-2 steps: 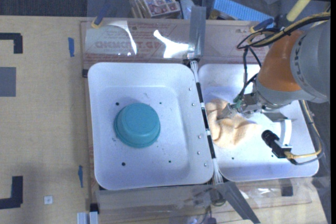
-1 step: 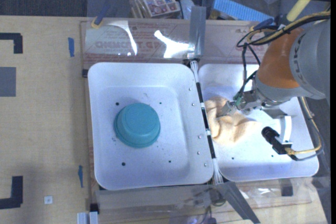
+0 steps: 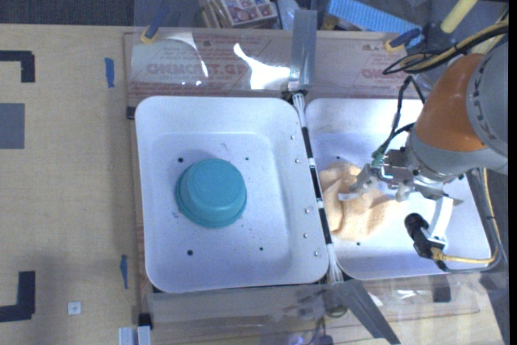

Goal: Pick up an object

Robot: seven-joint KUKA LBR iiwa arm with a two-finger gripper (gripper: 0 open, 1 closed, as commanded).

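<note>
Arm (image 3: pixel 464 117) reaches into the right bin (image 3: pixel 477 242) from the right. Tool (image 3: pixel 373 183) is low over a soft yellowish object (image 3: pixel 349 210), which lies at that bin's left side against the divider. Can't tell how far open the tool is, or whether it grips anything. Teal bowl (image 3: pixel 211 191) sits upside down, centre of left bin (image 3: pixel 161 133).
</note>
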